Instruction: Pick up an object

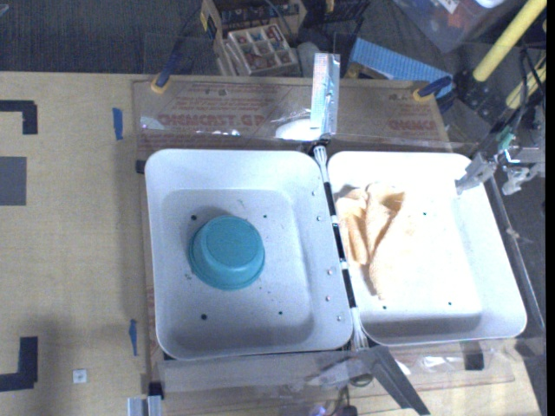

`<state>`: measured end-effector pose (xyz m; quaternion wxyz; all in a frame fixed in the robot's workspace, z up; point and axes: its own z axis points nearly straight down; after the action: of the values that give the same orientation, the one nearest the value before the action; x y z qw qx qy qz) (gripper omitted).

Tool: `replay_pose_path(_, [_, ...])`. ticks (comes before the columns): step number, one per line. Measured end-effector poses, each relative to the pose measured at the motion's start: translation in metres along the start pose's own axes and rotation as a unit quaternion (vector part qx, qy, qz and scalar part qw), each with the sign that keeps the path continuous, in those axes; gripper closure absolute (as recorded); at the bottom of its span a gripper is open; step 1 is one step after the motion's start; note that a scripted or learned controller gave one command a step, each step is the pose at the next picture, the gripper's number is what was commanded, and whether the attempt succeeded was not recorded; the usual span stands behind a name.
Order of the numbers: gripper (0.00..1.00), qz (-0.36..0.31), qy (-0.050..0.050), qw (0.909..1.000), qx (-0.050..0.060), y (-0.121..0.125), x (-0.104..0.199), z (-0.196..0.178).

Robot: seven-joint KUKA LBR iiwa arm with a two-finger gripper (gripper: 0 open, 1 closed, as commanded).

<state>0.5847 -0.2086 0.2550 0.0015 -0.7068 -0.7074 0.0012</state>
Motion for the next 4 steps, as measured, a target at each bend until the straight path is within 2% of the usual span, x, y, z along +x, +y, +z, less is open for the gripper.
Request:
replay_pose_path(1, [0.0, -0.019, 0.0, 0.9998, 0.0, 0.057, 0.052, 0.114])
replay_pose_path(2, [0.0, -0.024, -0.001, 0.9997, -0.001, 0.055, 0.079, 0.091])
replay_pose_path(3, [0.0, -0.072, -0.002, 0.9973, -0.007, 0.061, 0.101, 0.165])
replay_pose_path(4, [1.0, -0.071, 0.0, 0.9974, -0.009, 0.063, 0.101, 0.157])
